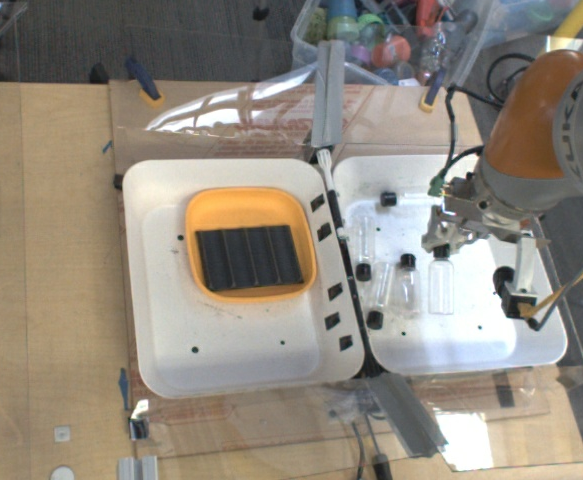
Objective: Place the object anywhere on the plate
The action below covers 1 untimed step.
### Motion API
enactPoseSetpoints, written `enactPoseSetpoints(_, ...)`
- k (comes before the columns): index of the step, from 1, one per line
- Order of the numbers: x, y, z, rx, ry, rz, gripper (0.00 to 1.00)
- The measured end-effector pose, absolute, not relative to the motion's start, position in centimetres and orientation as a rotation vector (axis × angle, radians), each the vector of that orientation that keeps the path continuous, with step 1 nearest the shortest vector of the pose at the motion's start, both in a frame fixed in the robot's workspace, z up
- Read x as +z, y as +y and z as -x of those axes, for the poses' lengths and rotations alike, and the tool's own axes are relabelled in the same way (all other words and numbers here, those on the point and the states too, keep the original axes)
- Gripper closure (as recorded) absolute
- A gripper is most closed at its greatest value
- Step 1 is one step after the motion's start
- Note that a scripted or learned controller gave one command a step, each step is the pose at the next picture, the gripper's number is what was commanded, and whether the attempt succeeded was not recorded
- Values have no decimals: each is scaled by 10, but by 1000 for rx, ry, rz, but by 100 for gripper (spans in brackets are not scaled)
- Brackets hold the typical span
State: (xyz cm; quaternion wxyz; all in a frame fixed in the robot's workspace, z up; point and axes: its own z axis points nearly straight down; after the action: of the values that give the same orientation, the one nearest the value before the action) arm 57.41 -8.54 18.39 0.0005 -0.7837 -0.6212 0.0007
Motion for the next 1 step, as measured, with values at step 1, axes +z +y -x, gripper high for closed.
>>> enactPoseSetpoints(1, 209, -68, -599, 0, -2076, 2360, 100)
